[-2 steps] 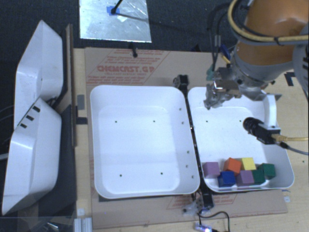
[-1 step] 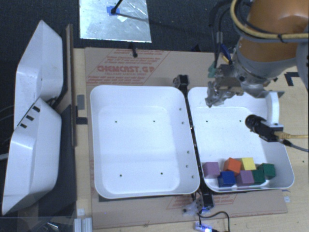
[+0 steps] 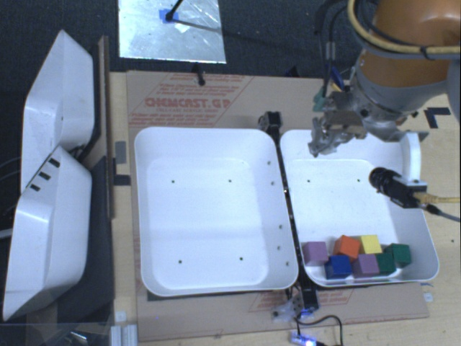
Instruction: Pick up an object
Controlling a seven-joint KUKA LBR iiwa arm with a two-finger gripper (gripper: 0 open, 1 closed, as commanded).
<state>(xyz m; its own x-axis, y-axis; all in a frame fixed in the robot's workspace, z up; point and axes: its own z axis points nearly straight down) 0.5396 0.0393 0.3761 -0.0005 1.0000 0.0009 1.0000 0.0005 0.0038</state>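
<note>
Several small coloured blocks lie clustered at the near edge of the right bin (image 3: 317,200): a purple block (image 3: 315,251), a blue block (image 3: 338,266), an orange block (image 3: 347,246), a yellow block (image 3: 370,244), a second purple block (image 3: 366,264) and a green block (image 3: 397,254). My gripper (image 3: 325,144) hangs over the far left part of the right bin, well away from the blocks. Nothing shows between its fingers.
The left bin (image 3: 209,207) sits beside the right one, a black divider strip between them. Two white plastic shells (image 3: 50,179) lean at the bench's left. A shiny metal sheet (image 3: 171,19) lies beyond the bins.
</note>
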